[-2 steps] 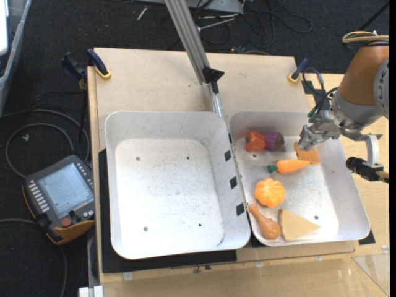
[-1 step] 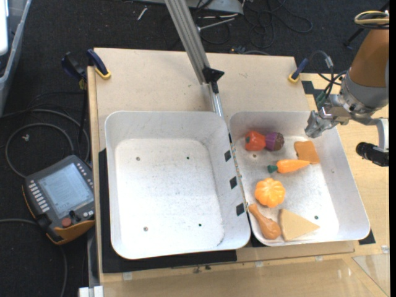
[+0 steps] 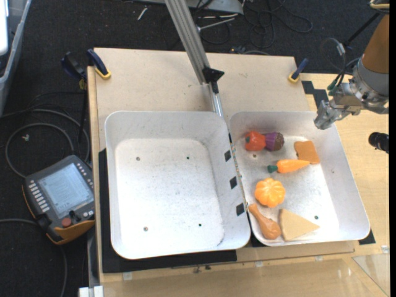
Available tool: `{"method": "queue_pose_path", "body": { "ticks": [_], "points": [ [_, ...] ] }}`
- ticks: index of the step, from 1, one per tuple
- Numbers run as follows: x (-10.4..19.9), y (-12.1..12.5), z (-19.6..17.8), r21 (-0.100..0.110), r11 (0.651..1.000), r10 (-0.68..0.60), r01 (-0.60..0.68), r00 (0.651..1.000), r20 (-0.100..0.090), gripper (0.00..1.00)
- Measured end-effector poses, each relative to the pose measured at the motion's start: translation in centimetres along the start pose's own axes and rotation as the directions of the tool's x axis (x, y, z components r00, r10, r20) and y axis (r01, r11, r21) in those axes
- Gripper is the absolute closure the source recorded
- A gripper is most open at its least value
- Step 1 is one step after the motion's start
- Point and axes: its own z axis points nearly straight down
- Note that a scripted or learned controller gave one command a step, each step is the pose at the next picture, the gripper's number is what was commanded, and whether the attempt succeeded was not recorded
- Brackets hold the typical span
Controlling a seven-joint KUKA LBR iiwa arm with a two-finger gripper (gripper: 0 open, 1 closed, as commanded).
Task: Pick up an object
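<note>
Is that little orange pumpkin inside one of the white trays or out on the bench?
Inside. The pumpkin sits on the floor of the right bin, among other toy foods.

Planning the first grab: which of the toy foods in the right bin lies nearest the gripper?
The flat orange slab at the bin's upper right, just below the gripper; the carrot and the rest lie farther away.

Two white bins [image 3: 117, 129]; the right bin [image 3: 346, 184] holds seven toy foods [image 3: 270, 192].

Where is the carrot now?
The carrot lies in the right bin, near its middle, just below the tomato and above the small pumpkin.
</note>
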Motion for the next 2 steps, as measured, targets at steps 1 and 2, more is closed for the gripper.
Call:
{"method": "queue_pose_path", "body": {
  "ticks": [1,2],
  "points": [
    [0.0,0.1,-3.7,0.001,1.0,0.0,0.0,1.0,0.0,1.0],
    [5.9,-1.0,-3.5,0.007,1.0,-0.006,0.006,1.0,-0.004,1.0]
  ]
}}
